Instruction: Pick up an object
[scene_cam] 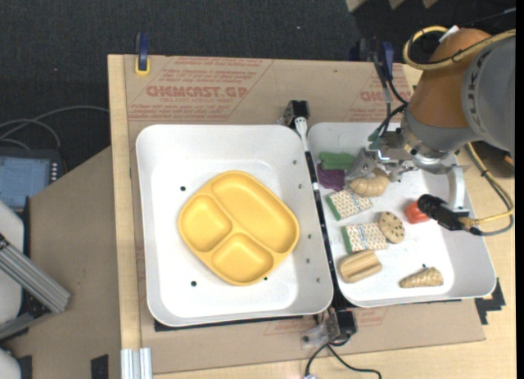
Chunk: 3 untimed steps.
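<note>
Gripper, grip state impossible to tell, hangs over the croissant near the right bin's far edge, with bare floor toward its right rim.

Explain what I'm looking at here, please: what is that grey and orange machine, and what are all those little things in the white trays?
One camera looks down on a bench with two shallow white bins. The robot arm reaches in from the right; its end effector hangs over the right bin, just above a tan toy pastry. Whether it grips anything cannot be told. That bin also holds a cookie, a bread roll, patterned squares and green and purple pieces. The left bin holds a yellow divided plate.
</note>
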Motion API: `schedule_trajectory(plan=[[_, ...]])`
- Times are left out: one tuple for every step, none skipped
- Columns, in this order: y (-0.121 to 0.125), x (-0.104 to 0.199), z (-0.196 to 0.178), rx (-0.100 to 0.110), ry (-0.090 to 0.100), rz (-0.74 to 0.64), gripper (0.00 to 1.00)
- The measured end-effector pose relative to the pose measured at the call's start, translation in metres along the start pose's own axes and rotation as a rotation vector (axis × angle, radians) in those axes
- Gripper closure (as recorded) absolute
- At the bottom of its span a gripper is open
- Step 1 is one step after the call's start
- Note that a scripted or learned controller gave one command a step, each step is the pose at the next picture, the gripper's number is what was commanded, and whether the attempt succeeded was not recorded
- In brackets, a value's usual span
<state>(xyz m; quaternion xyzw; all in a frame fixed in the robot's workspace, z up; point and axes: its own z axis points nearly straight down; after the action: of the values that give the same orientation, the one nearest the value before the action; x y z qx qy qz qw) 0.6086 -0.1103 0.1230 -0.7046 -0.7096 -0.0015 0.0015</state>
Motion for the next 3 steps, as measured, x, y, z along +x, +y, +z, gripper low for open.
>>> schedule_trajectory(plan=[[-0.044, 0.056, -0.066, 0.000, 0.000, 0.002, 1.00], [-0.044, 0.052, -0.061, 0.003, -0.003, 0.007, 0.00], [-0.075, 0.011, 0.038, 0.011, -0.002, 0.012, 0.00]])
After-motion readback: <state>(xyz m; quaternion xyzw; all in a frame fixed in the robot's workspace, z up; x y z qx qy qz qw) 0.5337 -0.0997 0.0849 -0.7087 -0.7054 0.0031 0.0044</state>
